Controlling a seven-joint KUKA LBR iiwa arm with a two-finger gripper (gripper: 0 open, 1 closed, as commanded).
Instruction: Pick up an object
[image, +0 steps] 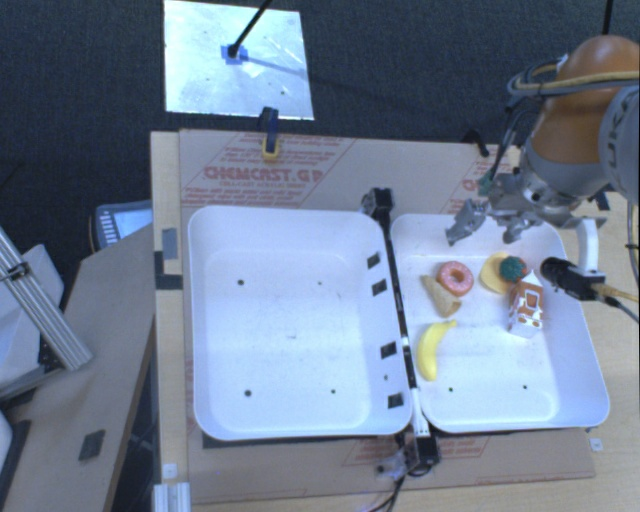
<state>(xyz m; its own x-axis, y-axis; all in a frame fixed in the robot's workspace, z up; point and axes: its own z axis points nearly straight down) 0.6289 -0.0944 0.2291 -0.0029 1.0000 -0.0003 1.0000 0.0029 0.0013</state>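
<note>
A big brown board (300, 170) lies on the bench, and two white bins sit on it side by side. The left bin (290, 320) has nothing but small dark dots on its floor. The right bin (560, 400) holds all the toys. The robot arm (585, 100) comes in from the far right, grey with an orange top. Its gripper (490, 222) hangs over the far edge of the right bin, with its two fingers spread apart and nothing between them. A shiny silver sheet (238, 60) lies on the far side, past the board. In the right bin, a yellow banana (432, 348) lies near the middle wall. A little white and orange carton (526, 306) stands to the right of it. A pink donut (456, 277) sits near the gripper, touching a tan wedge (437, 295). A yellow round thing (496, 274) with a green ball (513, 267) on it lies just right of the donut.
</note>
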